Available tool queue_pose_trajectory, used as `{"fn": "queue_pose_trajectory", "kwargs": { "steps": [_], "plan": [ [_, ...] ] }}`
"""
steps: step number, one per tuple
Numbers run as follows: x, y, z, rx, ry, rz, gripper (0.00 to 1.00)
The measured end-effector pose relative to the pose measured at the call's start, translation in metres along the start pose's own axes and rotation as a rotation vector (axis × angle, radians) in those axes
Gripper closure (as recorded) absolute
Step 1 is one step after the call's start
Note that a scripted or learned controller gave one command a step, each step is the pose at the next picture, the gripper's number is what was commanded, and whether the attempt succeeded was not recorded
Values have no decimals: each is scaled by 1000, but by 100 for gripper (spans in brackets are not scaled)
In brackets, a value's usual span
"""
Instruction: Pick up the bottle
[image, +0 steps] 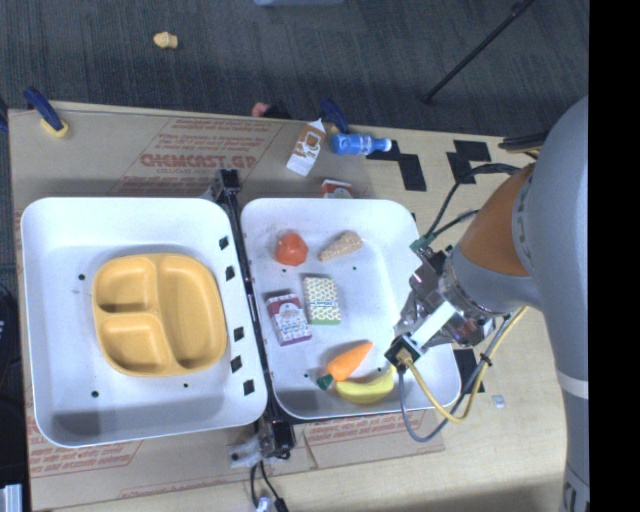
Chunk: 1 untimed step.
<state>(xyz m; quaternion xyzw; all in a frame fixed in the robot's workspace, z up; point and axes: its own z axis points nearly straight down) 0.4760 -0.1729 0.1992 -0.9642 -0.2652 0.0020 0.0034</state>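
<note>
bottle (358, 145): lying on tabletop (490, 455) near far edge, outside right bin (400, 208) | tool (418, 318): over that bin's near-right corner, apart or together cannot tell | risk: round bottle may roll from grasp

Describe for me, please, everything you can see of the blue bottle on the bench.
The blue bottle is small and looks like glossy plastic, with a rounded body and a narrower end pointing toward the view's right. It lies on its side on the bench, outside both bins, just beyond the far rim of the right bin. A small white carton lies close by on the view's left; whether they touch is unclear. Nothing grips the bottle.
</note>
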Motion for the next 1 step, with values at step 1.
{"fn": "queue_pose_trajectory", "kwargs": {
  "steps": [1],
  "plan": [
    [-19, 32, -85, -6, -1, -462, 100]
  ]
}}
